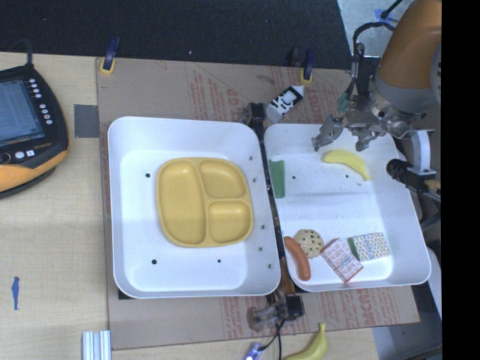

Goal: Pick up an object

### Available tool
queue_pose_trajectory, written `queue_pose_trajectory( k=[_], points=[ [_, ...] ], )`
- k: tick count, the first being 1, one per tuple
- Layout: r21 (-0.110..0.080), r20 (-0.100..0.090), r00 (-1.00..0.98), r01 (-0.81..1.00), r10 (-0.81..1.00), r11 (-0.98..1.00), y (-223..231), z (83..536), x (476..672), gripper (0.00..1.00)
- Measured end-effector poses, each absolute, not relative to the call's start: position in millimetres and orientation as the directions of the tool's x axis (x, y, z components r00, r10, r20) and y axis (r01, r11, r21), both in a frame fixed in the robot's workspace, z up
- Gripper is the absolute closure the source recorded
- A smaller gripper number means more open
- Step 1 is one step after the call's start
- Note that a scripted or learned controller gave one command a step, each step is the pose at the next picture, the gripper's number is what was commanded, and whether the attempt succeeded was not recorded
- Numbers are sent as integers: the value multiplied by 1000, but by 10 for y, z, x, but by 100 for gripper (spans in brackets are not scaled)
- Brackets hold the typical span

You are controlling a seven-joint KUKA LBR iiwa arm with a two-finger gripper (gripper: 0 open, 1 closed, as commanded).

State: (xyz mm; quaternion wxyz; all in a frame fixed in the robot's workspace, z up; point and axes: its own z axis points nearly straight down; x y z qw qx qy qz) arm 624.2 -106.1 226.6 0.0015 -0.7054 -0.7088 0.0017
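Observation:
In the right bin (390,201), a yellow banana (348,163) lies near the far wall. My gripper (346,136) hangs just beyond and above it, open, its two fingers spread and nothing between them. A green block (277,178) rests against the bin's left wall. Along the near edge lie a red sausage (297,258), a speckled cookie (308,241), a red-and-white packet (341,260) and a green patterned packet (370,246).
The left bin (135,261) holds a yellow divided plate (204,201). A control pendant (26,126) sits at the bench's left. A black-and-white object (285,102) lies behind the bins, and a second banana (311,345) in front of them.

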Motion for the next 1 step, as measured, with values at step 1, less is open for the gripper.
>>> queue_pose_trajectory(
  k=[1],
  points=[
    [-3, 0, -2, 1000, 1000, 2, -1687, 2058, 6558, 0]
  ],
)
